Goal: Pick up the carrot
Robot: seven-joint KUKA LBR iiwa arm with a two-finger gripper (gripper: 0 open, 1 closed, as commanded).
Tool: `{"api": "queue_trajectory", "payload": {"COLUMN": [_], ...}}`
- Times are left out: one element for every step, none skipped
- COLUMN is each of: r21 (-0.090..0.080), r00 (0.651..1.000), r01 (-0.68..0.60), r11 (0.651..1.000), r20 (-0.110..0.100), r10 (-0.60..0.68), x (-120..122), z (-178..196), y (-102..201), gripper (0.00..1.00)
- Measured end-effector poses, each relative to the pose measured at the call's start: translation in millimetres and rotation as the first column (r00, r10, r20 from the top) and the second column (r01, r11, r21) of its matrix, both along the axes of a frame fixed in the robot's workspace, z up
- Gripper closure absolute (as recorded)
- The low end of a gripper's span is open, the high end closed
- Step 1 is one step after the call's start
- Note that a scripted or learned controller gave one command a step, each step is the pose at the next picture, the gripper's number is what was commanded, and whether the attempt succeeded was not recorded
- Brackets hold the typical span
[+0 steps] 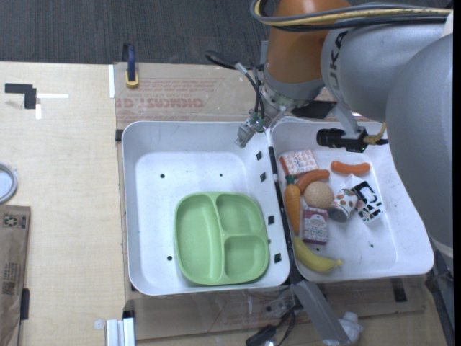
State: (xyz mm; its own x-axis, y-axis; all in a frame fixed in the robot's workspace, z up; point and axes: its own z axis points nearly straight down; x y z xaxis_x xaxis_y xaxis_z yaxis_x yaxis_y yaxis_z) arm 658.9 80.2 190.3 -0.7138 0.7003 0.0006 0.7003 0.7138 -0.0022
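Green divided plate (220, 238) in left bin (144, 157); banana (317, 258), egg (318, 194), sausage (351, 168) in right bin (403, 215)

A bulky grey robot arm (403, 71) with smooth rounded casing, a glossy orange band (306, 34) above its wrist, black and yellow cables (338, 14) looping over it, and dark lettering.

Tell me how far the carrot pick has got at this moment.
Nothing looks done yet. The carrot lies in the right bin against its left wall, next to a small red carton and above the banana. In hand: the arm's tool hangs over the far end of the divider between the bins, well short of the carrot and not touching it. Left: move over the carrot, descend, grip and lift.
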Motion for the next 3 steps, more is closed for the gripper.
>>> {"api": "queue_trajectory", "payload": {"r21": [-0.001, -0.003, -0.004], "r00": [0.911, 0.804, 0.909], "r01": [0.412, 0.595, 0.417], "r11": [0.911, 0.804, 0.909], "r20": [0.002, 0.002, -0.001], "r10": [-0.412, -0.595, -0.417], "x": [-39.4, 0.6, 0.1], "z": [97.2, 157.4, 87.3], "y": [26.9, 89.0, 113.3], "gripper": [1.0, 1.0, 1.0]}}
